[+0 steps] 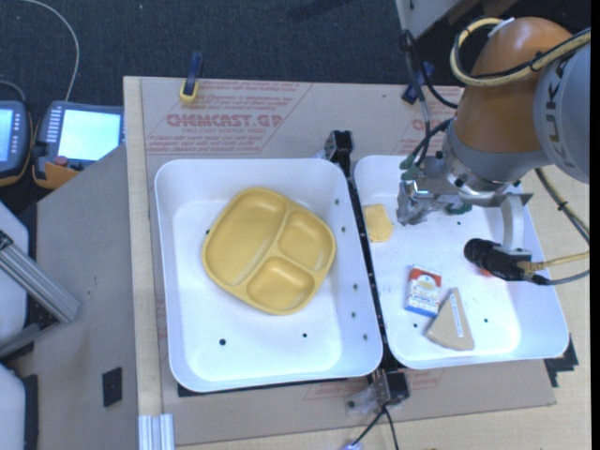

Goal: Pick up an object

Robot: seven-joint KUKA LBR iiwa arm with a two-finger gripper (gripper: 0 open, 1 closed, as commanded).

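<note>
In the right bin [534, 340], a pale yellow block [378, 222] lies by the left wall. A small carton [424, 290] and a tan wedge [453, 324] sit near the front edge. The hand [412, 212] hovers just beside the block; its opening cannot be told. The left bin [178, 279] holds a yellow divided plate [269, 249].

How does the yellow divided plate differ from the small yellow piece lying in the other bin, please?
The yellow divided plate sits in the left bin; the small yellow piece lies in the right bin, against its left wall. The plate is far larger, taking up much of its bin's floor. The plate has three moulded compartments, while the piece looks flat and plain. Both are a similar pale yellow.
</note>
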